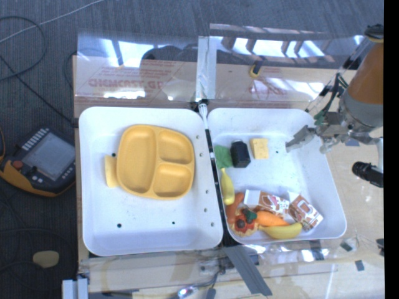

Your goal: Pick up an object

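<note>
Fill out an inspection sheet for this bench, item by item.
Surface: two white bins side by side.
Job's things: black block, yellow block, banana, carrot and small cartons in the right bin.
Clutter: yellow divided plate in the left bin.
Grippers: gripper over the right bin's far right part, above the floor.
Cables: white cable on the carpet.
Surroundings: handheld pendant left of the bench.
</note>
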Motion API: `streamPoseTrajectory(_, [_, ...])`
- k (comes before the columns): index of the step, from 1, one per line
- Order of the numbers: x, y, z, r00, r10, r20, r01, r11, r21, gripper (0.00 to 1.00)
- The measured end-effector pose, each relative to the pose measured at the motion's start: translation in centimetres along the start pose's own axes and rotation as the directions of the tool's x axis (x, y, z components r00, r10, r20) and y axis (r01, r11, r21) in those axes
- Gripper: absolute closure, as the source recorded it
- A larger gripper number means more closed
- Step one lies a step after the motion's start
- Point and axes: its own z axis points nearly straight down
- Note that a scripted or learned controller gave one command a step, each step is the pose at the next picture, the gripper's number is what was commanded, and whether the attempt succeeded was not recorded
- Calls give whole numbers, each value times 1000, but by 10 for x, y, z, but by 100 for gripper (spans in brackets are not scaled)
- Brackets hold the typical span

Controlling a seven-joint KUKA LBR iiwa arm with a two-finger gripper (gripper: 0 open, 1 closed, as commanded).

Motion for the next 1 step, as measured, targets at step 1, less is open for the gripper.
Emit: streamPoseTrajectory(1, [0, 0, 0, 1000, 0, 0, 0, 1000, 0, 0])
